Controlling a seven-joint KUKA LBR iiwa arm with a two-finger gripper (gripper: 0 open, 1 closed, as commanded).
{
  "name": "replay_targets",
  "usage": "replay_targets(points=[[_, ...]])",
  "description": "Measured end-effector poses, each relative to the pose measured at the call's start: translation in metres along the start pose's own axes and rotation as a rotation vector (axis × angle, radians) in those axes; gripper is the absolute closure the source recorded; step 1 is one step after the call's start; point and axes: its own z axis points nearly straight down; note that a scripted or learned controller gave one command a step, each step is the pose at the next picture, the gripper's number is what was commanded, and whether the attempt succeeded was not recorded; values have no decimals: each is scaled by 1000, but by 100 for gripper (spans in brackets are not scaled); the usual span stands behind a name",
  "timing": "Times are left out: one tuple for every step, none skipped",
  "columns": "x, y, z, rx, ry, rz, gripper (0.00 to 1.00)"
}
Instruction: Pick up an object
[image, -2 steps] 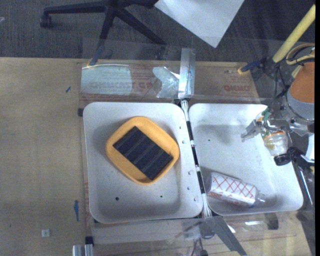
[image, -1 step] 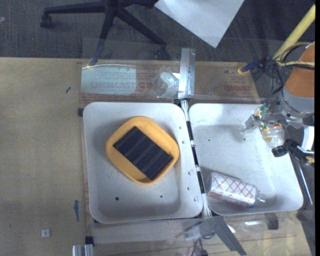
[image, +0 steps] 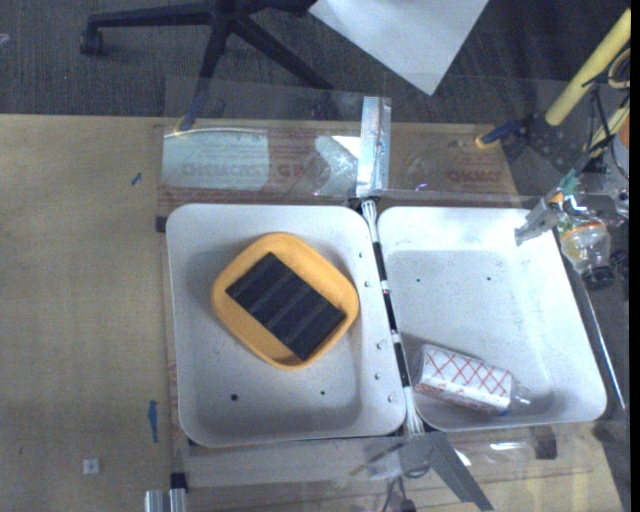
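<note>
A yellow rounded-square object with a black ribbed panel on top (image: 285, 300) lies tilted in the middle of the left bin (image: 200, 400). In the right bin (image: 480, 270), a white packet with a red criss-cross pattern (image: 465, 378) rests near the front wall. The gripper (image: 535, 226) appears small at the right bin's far right corner, above its rim. It is well away from both objects, and nothing shows in it.
Clear plastic panels and a metal bracket (image: 372, 145) stand behind the bins. Cables, a yellow pole (image: 590, 65) and clutter sit at the far right. Bare wooden bench (image: 80, 300) spreads to the left of the bins.
</note>
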Motion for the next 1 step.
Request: replay_targets(points=[[87,7,117,3,2,-40,0]])
